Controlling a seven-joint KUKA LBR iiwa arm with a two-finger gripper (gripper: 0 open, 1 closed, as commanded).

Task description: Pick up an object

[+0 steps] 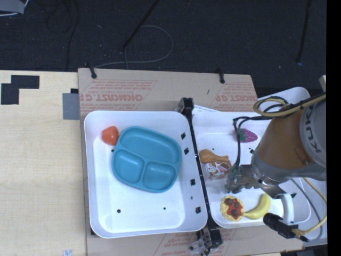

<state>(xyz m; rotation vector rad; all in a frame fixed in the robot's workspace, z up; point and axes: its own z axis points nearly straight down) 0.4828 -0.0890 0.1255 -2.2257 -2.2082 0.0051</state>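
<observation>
Lying curved, yellow banana (257, 208), pizza toy (232, 207) beside

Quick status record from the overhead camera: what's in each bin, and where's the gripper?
left bin: blue divided plate; orange-red ball at its upper left corner
right bin: toy chicken leg, small packet, purple toy, banana, round red-and-yellow toy
arm: over right bin
gripper: low, beside the packet, above the banana
held object: none seen
</observation>
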